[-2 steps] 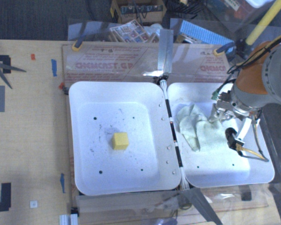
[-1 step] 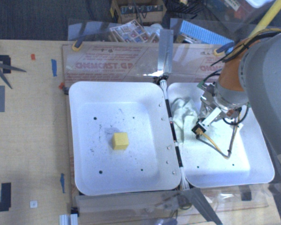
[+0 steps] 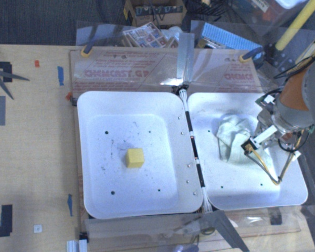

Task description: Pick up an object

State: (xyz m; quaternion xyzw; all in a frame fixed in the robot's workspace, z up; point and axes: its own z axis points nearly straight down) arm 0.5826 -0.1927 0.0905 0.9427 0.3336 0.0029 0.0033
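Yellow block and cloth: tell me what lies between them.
Camera view: between block and cloth, just bare left bin floor and the bins' meeting rims.

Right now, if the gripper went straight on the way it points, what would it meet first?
Probably the crumpled pale cloth in the right bin; the gripper points down at its right edge. Depth is unclear, so it could reach the bin floor beside it.
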